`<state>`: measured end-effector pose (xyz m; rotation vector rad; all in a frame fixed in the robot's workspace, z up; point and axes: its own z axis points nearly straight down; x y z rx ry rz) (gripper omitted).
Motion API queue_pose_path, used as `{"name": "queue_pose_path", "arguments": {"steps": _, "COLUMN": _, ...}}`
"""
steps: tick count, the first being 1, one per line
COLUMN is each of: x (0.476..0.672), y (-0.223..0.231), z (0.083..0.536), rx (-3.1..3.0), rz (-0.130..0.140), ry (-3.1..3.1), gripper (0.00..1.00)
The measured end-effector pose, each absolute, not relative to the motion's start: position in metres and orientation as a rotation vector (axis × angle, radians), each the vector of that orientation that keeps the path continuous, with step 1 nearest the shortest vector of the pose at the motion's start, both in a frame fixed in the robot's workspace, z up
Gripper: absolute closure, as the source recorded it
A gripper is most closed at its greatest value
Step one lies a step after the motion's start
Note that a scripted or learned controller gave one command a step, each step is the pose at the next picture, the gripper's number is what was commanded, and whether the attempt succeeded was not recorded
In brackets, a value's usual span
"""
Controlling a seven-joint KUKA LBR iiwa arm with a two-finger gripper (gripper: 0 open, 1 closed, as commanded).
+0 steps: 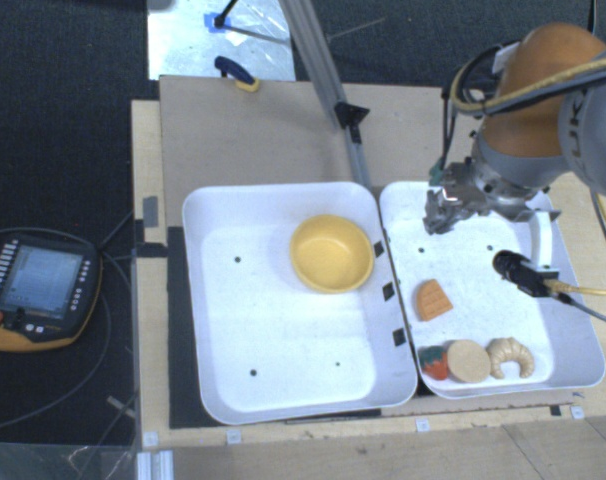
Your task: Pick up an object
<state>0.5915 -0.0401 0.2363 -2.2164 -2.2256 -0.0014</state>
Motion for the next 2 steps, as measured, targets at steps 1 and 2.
{"name": "queue_pose_path", "arguments": {"steps": 1, "x": 0.585, "y": 0.019, "z": 0.237, "rx": -2.215, "rz": -0.003, "ry": -2.227, "gripper": 1.00}}
{"name": "queue_pose_path", "arguments": {"steps": 2, "x": 0.572, "y": 0.070, "z": 0.225, "rx": -2.216, "rz": -0.001, "ry": -2.226, "gripper": 1.00}}
